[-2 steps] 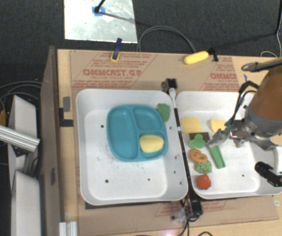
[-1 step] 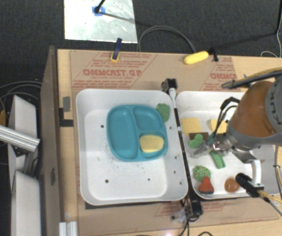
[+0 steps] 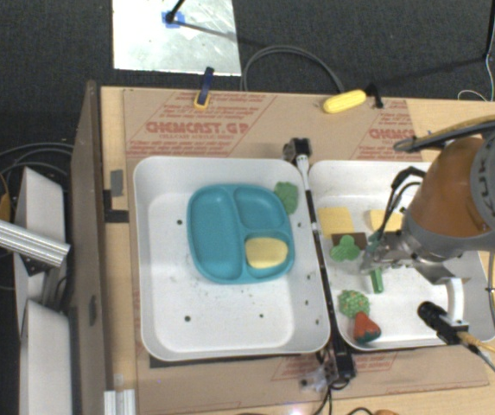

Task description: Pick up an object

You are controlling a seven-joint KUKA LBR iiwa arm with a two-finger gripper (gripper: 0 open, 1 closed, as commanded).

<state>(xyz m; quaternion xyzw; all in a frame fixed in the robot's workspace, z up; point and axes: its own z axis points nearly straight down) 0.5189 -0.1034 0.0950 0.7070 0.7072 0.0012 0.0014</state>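
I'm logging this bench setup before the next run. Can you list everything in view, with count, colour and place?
bins: 2, white, side by side on the bench
plate: 1, blue, sectioned, in the left bin
yellow piece: 1, on the plate's lower right section
green piece: 1, left bin, at the plate's upper right
yellow blocks: 2, right bin, upper part
green pieces: 2, right bin, middle and lower
red piece: 1, right bin, bottom
arm: 1, grey with orange band, over the right bin
tool: 1, low in the right bin, fingers unclear

Yellow clamp point(image 3: 345, 102) on cardboard sheet point(image 3: 230, 119); foil square point(image 3: 176, 24) on floor.
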